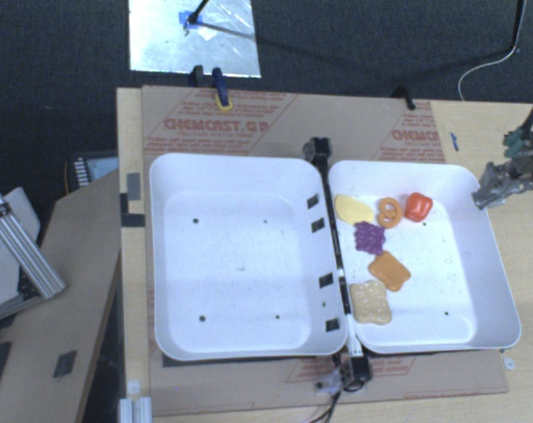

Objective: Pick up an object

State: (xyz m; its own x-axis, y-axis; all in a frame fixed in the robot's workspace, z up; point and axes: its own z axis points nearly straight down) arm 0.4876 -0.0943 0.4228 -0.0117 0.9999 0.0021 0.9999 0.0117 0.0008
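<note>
In smooth white bin (491, 263), lumpy purple piece (368, 237)

Both bins (240, 263) were plain white, on tan cardboard (275, 117) printed with red lettering. In the right bin lay a yellow piece (353, 208), an orange ring (388, 211), a red pepper (418, 205), purple grapes (368, 237), an orange slab (389, 271) and a pale beige one (371, 301).
</note>
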